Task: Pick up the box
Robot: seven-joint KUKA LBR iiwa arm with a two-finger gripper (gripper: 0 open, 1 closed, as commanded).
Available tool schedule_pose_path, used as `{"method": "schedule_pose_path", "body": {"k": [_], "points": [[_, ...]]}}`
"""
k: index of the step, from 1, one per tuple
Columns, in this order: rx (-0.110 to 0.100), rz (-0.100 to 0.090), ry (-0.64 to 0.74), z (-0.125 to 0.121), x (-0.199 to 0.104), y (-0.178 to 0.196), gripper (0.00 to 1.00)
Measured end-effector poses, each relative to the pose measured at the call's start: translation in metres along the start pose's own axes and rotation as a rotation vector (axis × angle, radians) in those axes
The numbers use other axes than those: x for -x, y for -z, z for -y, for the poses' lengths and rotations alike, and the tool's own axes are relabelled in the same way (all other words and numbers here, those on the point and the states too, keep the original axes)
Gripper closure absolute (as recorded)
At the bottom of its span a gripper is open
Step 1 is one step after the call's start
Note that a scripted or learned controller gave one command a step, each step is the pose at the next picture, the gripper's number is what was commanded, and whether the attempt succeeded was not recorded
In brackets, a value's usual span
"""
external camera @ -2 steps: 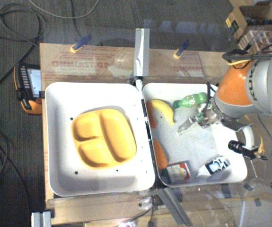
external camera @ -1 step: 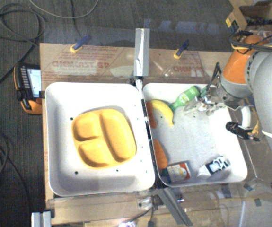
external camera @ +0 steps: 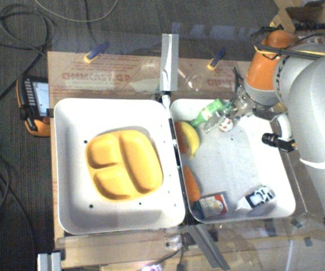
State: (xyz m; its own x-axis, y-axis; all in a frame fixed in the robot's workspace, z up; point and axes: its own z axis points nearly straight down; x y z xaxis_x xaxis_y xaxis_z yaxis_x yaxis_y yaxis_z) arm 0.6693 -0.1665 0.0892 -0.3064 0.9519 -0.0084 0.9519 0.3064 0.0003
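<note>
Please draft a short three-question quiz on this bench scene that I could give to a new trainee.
1. True or false: the yellow divided tray lies in the left bin.
2. Multiple choice: where in the right bin is the small box? A) far edge, B) near edge, C) outside the bin.
3. Fill in: the end effector is at the bin's far edge, beside a ____ bottle.

Key: 1 true. 2 B; the box lies at the near edge, beside a small carton. 3 green.
</note>
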Motion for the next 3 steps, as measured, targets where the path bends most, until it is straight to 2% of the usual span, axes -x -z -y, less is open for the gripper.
{"method": "schedule_pose_path", "body": {"k": [1,2,3], "points": [[0.000,0.006,0.001,0.000,0.001,0.011,1.00],[-0.002,-0.008,-0.057,0.018,-0.064,0.074,1.00],[0.002,-0.006,-0.250,0.085,-0.091,0.007,1.00]]}}
